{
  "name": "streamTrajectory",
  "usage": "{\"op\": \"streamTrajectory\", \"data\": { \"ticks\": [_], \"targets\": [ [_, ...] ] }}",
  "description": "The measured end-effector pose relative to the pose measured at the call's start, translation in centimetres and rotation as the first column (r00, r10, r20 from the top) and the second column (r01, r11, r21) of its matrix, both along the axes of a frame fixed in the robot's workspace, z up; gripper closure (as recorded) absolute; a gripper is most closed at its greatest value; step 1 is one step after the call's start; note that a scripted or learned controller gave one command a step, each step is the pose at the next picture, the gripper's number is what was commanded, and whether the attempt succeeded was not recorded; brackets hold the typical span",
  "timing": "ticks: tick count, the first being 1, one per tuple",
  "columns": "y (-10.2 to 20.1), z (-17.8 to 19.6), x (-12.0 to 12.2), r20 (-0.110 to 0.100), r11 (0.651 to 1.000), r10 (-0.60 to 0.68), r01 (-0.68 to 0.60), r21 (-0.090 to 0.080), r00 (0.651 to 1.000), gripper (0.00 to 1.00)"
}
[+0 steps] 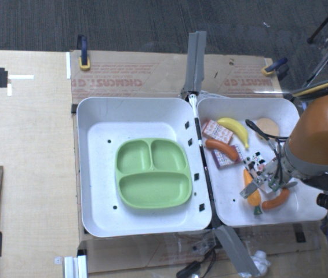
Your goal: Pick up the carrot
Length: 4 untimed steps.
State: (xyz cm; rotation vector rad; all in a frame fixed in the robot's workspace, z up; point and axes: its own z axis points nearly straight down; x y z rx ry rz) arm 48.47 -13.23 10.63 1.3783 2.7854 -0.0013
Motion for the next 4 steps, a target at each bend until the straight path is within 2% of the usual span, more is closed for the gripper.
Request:
{"op": "streamTrajectory", "data": {
  "ticks": [1, 2, 3, 4],
  "targets": [
    [-0.3, 1.5, 0.7, 0.026, 1.0, -0.004, 0.004, -0.008, 1.0, 1.0],
    [-0.2, 1.4, 0.7, 0.025, 1.0, -0.002, 0.002, -0.007, 1.0, 0.0],
    [-0.7, -1.5, -0.7, -0.029, 0.945, 0.326, -0.326, 0.016, 0.945, 0.0],
    [-2.8, 9.9, -0.2, -0.029, 1.0, -0.004, 0.004, 0.015, 1.0, 0.0]
  ]
}}
